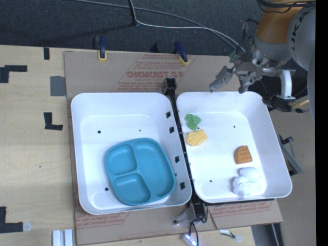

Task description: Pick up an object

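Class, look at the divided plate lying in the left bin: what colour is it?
The divided plate is plain light blue, seen clearly in the camera view against the white left bin.

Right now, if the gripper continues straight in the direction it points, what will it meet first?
The gripper points down and left, above the back rim of the right bin. It would probably meet that rim or the bare white floor just inside it; depth is unclear.

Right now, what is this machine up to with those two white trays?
A robot arm reaches in from the right, and its gripper hangs open over the far rim of the right bin, holding nothing. In that bin lie a green piece, a yellow piece, an orange block and a white lump. The left bin holds a blue divided plate. Nothing has been picked up yet.
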